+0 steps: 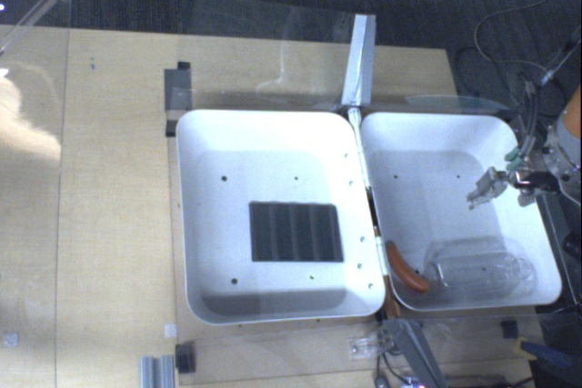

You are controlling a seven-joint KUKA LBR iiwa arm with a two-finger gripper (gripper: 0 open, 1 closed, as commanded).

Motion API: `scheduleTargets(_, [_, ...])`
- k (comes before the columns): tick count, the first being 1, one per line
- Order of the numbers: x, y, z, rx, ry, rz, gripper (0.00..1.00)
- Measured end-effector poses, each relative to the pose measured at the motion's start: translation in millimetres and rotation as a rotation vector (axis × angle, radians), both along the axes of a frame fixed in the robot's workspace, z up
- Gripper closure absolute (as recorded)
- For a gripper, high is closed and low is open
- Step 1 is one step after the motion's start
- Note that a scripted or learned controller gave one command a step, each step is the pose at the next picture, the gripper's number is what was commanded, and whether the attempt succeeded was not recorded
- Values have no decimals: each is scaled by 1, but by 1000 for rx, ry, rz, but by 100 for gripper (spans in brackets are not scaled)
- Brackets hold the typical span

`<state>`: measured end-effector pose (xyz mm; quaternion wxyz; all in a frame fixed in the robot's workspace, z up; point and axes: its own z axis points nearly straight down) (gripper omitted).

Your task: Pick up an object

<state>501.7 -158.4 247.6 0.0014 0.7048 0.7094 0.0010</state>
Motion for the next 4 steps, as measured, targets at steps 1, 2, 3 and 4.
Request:
scheduleTargets(1, [-14, 74, -95, 1, 0, -1, 0])
scheduleTargets(2, [70, 65, -158, -1, -10, 154, 0])
scheduleTargets(3, [120, 68, -159, -1, -8, 76, 0])
scheduleTargets(4, [120, 68, -159, -1, -8, 76, 0])
